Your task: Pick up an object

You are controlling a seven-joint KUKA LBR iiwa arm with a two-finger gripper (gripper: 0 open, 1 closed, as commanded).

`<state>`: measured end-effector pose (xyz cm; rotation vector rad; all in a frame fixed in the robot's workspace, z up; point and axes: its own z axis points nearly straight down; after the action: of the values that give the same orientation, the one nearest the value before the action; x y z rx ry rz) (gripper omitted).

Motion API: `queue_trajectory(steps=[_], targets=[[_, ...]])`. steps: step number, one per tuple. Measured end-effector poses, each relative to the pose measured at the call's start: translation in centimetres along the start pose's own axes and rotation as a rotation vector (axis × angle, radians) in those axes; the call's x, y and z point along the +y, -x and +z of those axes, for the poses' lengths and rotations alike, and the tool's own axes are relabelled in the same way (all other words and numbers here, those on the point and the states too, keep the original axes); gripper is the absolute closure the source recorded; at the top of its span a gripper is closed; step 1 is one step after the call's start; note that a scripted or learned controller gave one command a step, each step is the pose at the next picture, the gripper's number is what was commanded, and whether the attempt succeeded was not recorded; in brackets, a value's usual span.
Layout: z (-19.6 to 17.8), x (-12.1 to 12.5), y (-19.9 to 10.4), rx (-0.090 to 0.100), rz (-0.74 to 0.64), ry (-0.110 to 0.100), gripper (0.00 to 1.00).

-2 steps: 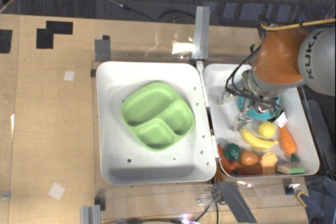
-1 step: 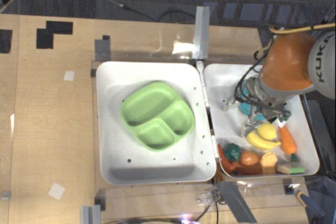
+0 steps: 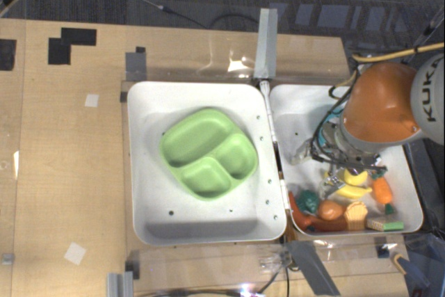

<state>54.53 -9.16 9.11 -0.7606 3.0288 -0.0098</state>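
Here, the arm's gripper [image 3: 348, 169] hangs low over the right bin [image 3: 299, 111], toward the 6 o'clock half of it. The orange band and wrist cover it from above, so I cannot tell whether it is open or closed, or whether it holds anything.

Touching or just under it at 6 o'clock is a yellow banana [image 3: 353, 186]. An orange carrot [image 3: 382, 190] lies just beside the banana at 3 o'clock. Along the bin's 6 o'clock wall lies the rest of the pile:
- a dark green piece [image 3: 309, 202] at 9 o'clock
- an orange ball [image 3: 332, 209]
- a tan piece [image 3: 355, 213]
- a green-and-tan block [image 3: 386, 224] at 3 o'clock

The left bin [image 3: 149, 209] holds a green divided plate [image 3: 208, 153] near its middle, tilted.
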Motion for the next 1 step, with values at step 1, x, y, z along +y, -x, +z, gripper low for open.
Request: queue_trajectory(steps=[1], targets=[[-1.48,-0.05,0.64,-0.016,-0.006,-0.007,1.00]])
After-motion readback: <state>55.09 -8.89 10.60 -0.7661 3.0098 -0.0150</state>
